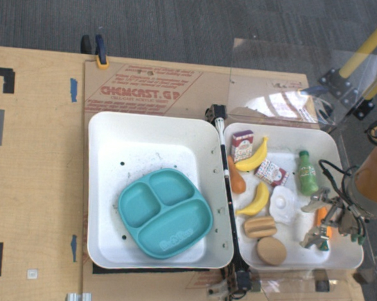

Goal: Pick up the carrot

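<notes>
The carrot (237, 181) is a short orange piece lying against the left wall of the right bin (345, 254), between two bananas. My gripper (309, 223) hangs over the right side of that bin, far to the right of the carrot. Its two metal fingers (313, 204) point left and stand apart, open, with nothing between their tips. The carrot is in plain view and nothing touches it apart from the bin wall.
Around the carrot lie a banana (253, 156), a second banana (257, 200), a red and white carton (242, 144), a packet (272, 173), a green bottle (306, 173), a white cup (282, 203), a bun (260, 227) and a round bread (271, 251). A teal divided plate (165, 213) sits in the left bin (112, 141).
</notes>
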Available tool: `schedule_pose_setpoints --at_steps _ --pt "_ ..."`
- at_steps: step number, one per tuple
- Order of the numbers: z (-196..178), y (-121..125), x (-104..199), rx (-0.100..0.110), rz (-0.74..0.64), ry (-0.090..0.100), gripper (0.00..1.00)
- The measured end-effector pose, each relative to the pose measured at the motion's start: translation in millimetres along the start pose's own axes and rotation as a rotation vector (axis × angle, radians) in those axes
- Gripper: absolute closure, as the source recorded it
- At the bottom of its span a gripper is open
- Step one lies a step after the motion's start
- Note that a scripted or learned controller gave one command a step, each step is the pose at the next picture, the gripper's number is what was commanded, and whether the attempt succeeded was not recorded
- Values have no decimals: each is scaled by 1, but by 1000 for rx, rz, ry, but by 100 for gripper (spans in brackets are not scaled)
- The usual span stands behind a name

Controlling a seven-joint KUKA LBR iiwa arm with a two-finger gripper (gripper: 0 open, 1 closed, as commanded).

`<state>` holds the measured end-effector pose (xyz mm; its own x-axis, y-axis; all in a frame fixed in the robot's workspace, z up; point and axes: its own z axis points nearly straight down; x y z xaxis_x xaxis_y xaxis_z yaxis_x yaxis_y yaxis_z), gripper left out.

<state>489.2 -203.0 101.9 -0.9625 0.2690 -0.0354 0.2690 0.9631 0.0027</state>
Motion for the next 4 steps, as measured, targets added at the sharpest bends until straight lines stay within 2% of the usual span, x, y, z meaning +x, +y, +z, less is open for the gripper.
schedule_pose_setpoints --at_steps 1,2,3,4 --pt "12 3 7 3 -156 20 0" --pt "-1 4 1 1 -149 -4 100" --pt "0 5 1 0 -150 -2 0" --pt "10 21 10 3 -299 15 0"
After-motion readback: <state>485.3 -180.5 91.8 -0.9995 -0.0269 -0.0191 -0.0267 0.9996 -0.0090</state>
